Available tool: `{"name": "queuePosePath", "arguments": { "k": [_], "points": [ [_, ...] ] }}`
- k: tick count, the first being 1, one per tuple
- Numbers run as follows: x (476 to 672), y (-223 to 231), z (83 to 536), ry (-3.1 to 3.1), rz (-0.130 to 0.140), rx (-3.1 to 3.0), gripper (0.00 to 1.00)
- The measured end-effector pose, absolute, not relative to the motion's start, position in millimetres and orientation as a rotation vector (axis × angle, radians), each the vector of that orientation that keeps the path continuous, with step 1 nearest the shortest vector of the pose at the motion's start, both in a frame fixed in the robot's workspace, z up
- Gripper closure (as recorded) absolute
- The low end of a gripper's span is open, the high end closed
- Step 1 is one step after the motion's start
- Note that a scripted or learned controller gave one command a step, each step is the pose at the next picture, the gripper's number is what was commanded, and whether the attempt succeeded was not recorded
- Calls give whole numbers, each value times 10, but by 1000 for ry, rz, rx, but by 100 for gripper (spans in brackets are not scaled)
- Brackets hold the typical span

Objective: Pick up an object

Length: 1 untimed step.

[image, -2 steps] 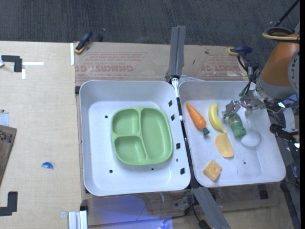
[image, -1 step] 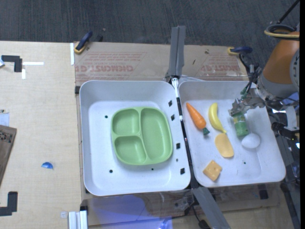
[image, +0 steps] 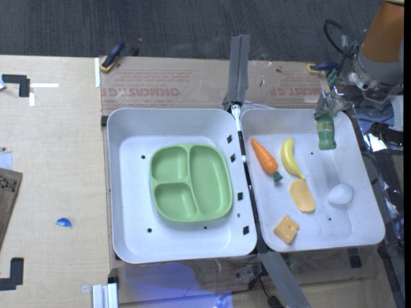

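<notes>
Your claw [image: 325, 111] is clamped on the green bottle [image: 326, 133], which hangs over the right bin [image: 359, 230]. You're in the lift; next, raise it steadily.

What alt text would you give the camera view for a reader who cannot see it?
The robot arm reaches in at upper right, its gripper over the right bin with a green bottle hanging under it. That bin holds a carrot, banana, yellow chip, cheese wedge and white egg. The left bin holds a green divided plate.
</notes>
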State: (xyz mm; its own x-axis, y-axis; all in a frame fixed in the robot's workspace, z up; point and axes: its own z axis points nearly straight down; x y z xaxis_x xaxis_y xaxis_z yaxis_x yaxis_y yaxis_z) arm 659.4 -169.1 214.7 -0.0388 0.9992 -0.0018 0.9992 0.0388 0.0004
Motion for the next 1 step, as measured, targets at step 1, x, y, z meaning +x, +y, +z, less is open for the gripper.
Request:
{"name": "queuePosePath", "arguments": {
  "k": [1],
  "points": [
    [6589,-1829,1795,2351,-3,2084,100]
  ]
}}
